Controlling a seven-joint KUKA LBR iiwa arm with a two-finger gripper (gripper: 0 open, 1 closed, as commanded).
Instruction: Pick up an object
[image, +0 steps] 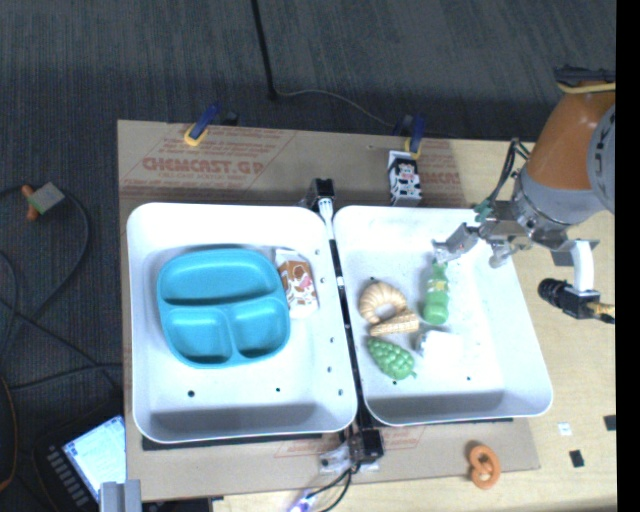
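- low on the bench (200, 150), near the front edge, a small orange pretzel-shaped piece (483, 463) lies outside both bins.
- left bin (150, 400) holds a blue divided tray (222, 303), with a small brown-and-white packet (296, 283) just beside the tray's right rim.
- right bin (520, 380) holds the loose things – a green bumpy piece (391, 357) toward the front, a tan croissant-like shape (383, 298) touching a tan wedge (394, 324) below it, a small white block (436, 345) near them, and a green bottle (437, 293) lying roughly along the bin's depth.
- claw (478, 240) hangs over the back right part of the right bin, its fingers spread apart with nothing between them; the left finger tip sits just above the top end of the green bottle, whether touching it i cannot tell.
- arm comes in from the right, orange band visible above the wrist.
- behind the bins – blue-and-yellow clamps (203, 124) on the bench's far edge and a small black-and-white tag (404, 177).
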